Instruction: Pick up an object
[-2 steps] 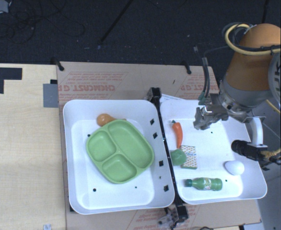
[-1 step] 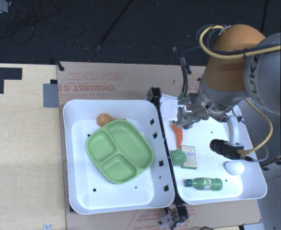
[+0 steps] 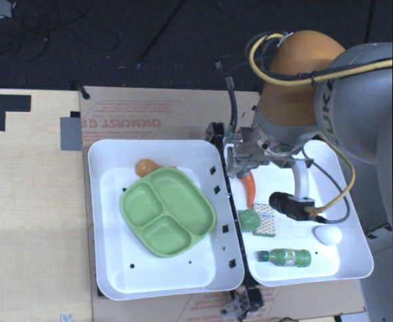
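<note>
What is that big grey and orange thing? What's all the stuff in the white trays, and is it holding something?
That is a robot arm, reaching in from the right; its gripper is the grabbing end. One camera looks down on two white bins. The left bin holds a green plate with three sections and a round orange thing tucked behind it. The right bin holds an orange carrot, a small green block, a patterned packet, a green bottle and a white egg shape. The gripper hangs at the carrot's top end, but I cannot tell whether it holds it.
</note>
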Motion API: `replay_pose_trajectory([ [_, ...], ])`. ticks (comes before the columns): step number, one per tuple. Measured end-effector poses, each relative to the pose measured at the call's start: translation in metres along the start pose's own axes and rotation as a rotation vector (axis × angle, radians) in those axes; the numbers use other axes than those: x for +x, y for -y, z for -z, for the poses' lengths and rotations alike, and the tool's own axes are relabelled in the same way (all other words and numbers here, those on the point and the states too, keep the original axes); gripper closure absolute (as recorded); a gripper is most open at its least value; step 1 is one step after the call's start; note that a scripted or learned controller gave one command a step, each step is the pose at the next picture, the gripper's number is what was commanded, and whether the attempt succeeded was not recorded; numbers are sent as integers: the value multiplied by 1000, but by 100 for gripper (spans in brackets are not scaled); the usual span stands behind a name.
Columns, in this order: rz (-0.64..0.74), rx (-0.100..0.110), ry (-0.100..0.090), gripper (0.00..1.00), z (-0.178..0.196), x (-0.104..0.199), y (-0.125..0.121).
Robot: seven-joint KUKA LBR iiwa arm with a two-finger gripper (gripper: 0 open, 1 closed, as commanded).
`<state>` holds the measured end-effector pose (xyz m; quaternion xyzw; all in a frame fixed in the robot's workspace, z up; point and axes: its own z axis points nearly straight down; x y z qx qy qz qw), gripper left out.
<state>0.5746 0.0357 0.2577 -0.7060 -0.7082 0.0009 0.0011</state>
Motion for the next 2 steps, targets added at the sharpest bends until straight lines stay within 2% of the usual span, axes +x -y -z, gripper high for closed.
replay_pose_trajectory([
  [1,-1,2,1,100,-21,49,-6],
  [2,-1,2,1,0,-20,49,-6],
])
